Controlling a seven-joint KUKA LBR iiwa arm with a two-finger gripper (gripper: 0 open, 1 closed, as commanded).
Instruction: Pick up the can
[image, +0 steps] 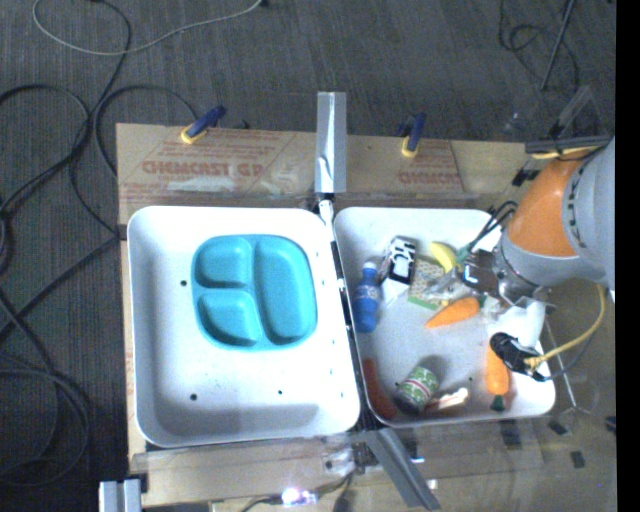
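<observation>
1. At nine o'clock on the bench, the left bin (160, 400) is sitting with a blue divided tray (255, 290) lying flat in it, nearer the bin's twelve o'clock side than its six.
2. Just past the wall the bins share, the right bin (400, 222) is holding a scatter of small things.
3. A blue bottle (366, 300) is lying at nine o'clock in that bin, close against its left wall.
4. A dark red thing (372, 385) is lying at seven o'clock, too blurred to name.
5. A black-and-white object (402, 260) is resting at eleven o'clock.
6. The can (421, 383), with a greenish label, is lying tilted at six o'clock in the right bin, near the front wall. A pale thing (452, 400) is lying just beside it at its four o'clock.
7. A banana (443, 255) is lying at one o'clock, and a carrot (455, 312) is lying slantwise near the bin's middle, toward three o'clock.
8. An orange piece (497, 375) is standing at five o'clock, near the corner.
9. The gripper (487, 283) is hanging at three o'clock over the right bin, just beside the carrot's thick end and well apart from the can, which is lying at its seven o'clock. Whether the claw is released or clenched, I cannot tell.
10. The arm (545, 215) is reaching in from three o'clock, its orange band showing.
</observation>
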